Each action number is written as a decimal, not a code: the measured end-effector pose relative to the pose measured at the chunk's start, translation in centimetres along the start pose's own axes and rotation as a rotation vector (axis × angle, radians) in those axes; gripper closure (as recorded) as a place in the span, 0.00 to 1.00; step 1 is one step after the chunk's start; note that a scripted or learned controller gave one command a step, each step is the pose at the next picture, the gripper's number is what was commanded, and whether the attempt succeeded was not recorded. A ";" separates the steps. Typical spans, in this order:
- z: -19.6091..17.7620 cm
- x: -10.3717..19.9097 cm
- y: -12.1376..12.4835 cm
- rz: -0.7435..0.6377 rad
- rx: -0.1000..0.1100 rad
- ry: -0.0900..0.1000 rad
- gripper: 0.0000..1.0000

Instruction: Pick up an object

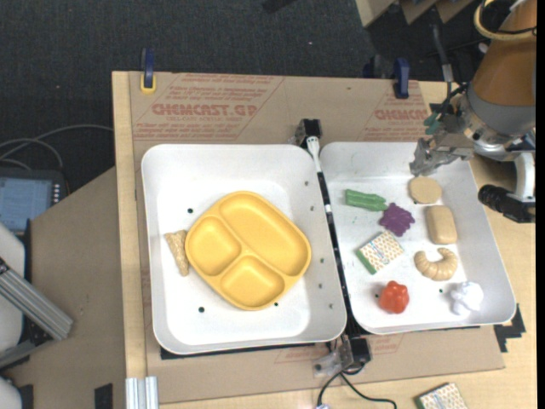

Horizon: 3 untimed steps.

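The counter board (213,100) reads "CHEMCAST GP" in red print; the hand (428,162) hovers above a tan round piece (425,191), its grip state indeterminable.

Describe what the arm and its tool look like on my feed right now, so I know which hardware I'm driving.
The arm enters from the right: a rounded orange band above a grey, silvery wrist section. Below it hangs the tool, a small dark-grey metal assembly with a touch of teal near its mount. A black cable or hose piece sits beside the wrist.
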State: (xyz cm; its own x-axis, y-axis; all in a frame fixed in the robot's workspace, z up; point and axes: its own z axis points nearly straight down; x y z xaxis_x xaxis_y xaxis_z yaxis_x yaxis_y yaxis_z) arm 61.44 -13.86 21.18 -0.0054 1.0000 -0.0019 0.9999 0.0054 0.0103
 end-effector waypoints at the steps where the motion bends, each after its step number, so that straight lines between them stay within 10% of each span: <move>1: 0.6 -0.2 -0.3 0.004 0.010 0.001 0.00; 2: 13.3 -1.7 -3.3 0.008 0.019 0.004 0.00; 3: 11.5 -1.7 -2.9 0.006 0.004 0.000 1.00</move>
State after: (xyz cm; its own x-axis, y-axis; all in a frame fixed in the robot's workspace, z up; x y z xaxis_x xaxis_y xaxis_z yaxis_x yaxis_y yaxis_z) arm 58.69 -15.64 9.61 0.0001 1.0000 -0.0023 1.0000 -0.0001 0.0059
